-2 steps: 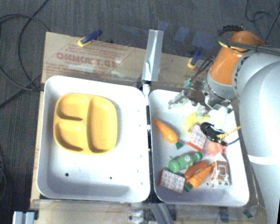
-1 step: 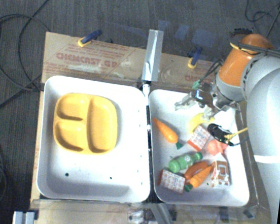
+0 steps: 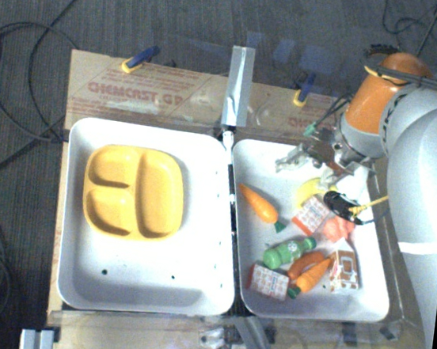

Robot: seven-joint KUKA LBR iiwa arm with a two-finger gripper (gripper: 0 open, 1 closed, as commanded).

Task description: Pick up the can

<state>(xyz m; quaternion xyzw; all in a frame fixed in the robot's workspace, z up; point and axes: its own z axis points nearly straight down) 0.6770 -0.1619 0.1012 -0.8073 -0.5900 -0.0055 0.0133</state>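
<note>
You are looking at the arm (image 3: 413, 155) reaching in from the upper right, over the right bin (image 3: 244, 293). The can (image 3: 269, 281), red and labelled, is lying near that bin's lower left corner, its long axis running roughly left to right. The gripper (image 3: 304, 159) is hanging at the bin's upper edge, fingers spread with nothing between them, so the can is sitting well below it in the frame.

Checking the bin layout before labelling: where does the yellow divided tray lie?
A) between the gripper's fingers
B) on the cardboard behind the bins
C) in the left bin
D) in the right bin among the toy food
C: the yellow divided tray lies flat in the left bin, apart from the toy carrots.
</note>
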